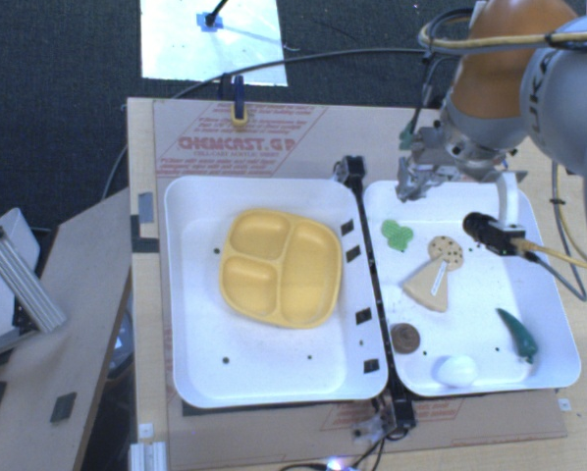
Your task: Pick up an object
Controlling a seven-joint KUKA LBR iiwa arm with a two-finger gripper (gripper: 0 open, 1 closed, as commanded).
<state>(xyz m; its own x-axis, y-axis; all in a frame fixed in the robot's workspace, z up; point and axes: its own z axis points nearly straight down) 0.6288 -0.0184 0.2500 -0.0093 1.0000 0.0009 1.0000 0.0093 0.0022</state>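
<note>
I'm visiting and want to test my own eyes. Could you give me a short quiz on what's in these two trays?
1. True or false: the yellow divided plate lies in the left bin.
2. Which sits nearest the hand? A) white egg B) green leaf-shaped piece C) green pepper
3. Fill in: the brown round disc lies in the ____ bin, just above the egg.

Key: 1 true; 2 B; 3 right.
</note>
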